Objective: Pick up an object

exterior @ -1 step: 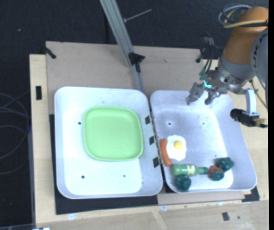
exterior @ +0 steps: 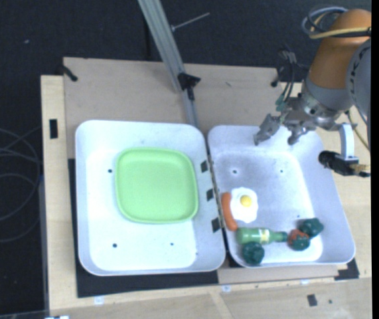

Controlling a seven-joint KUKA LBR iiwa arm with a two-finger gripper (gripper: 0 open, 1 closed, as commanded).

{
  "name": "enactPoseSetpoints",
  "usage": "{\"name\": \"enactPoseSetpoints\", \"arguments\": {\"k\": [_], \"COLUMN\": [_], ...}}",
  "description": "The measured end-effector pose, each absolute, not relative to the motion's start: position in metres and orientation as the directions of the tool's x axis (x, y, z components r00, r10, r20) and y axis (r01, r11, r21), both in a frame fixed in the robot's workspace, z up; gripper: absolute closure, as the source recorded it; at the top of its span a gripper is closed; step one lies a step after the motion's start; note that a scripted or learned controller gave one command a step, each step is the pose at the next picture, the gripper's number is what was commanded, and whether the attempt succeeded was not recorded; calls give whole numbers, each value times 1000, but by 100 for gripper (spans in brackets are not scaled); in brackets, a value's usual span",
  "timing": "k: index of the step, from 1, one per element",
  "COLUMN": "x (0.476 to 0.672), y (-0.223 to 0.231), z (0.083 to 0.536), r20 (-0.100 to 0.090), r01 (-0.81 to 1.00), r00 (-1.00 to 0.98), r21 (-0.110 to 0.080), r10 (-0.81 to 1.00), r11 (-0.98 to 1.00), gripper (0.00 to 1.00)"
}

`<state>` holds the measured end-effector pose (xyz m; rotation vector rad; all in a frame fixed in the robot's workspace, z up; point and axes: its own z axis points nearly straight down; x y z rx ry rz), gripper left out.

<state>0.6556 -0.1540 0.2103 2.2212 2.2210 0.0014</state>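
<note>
My gripper [exterior: 281, 133] hangs over the far edge of the right bin [exterior: 275, 165], its two fingers spread apart with nothing between them. Well below it in that bin lie a fried egg toy [exterior: 244, 204], an orange carrot-like piece [exterior: 228, 212], a green bottle [exterior: 261, 235], a dark green round toy [exterior: 253, 252], and a teal and red toy [exterior: 303, 234] near the front right corner. All of these sit apart from the gripper.
The left bin [exterior: 96, 178] holds a light green square plate [exterior: 156, 184]. A grey metal pole [exterior: 166, 38] slants down from the top to the gap between the bins. Black clips [exterior: 210, 193] sit along the divide.
</note>
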Motion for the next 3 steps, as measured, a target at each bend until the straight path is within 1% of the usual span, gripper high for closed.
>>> {"name": "enactPoseSetpoints", "arguments": {"k": [1,2,3], "x": [656,655,657], "y": [-156,-157,-157], "z": [148,98,112], "r20": [0,0,-1], "r01": [1000,1000,1000], "r00": [1,0,0], "r21": [-4,-4,2], "r10": [1000,1000,1000], "r11": [-1,0,0], "gripper": [0,0,100]}}
